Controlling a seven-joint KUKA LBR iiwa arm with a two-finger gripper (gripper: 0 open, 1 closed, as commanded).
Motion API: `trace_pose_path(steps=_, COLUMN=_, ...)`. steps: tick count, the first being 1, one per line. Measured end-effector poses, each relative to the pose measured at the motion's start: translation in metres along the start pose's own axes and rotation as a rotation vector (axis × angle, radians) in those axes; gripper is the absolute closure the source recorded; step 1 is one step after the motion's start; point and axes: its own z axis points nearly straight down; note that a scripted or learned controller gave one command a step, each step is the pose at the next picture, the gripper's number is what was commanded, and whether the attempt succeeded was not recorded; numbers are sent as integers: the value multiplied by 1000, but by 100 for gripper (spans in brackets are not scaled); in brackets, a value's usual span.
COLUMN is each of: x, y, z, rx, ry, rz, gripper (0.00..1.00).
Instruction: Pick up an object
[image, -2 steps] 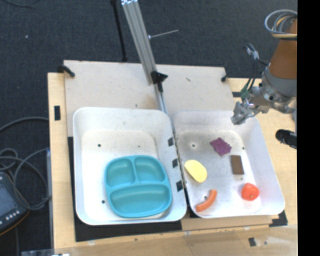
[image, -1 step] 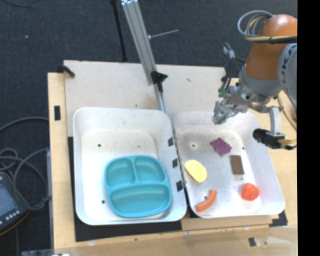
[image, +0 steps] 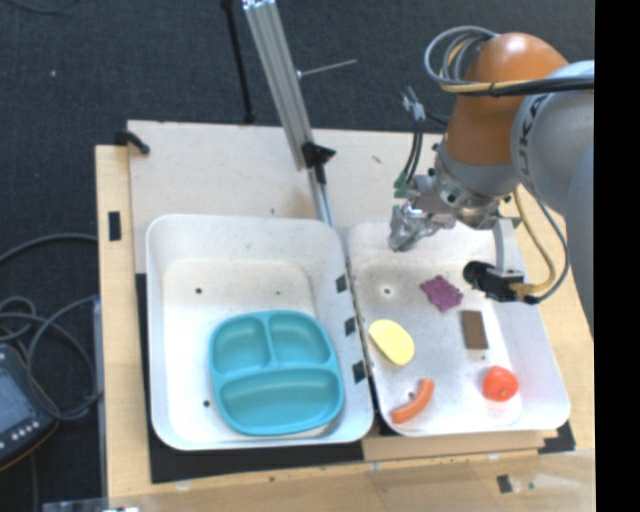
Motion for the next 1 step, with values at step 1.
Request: trace_pose_path(steps=1, x=43, y=7, z=6, rx=0, ry=0, rz=0, gripper=100)
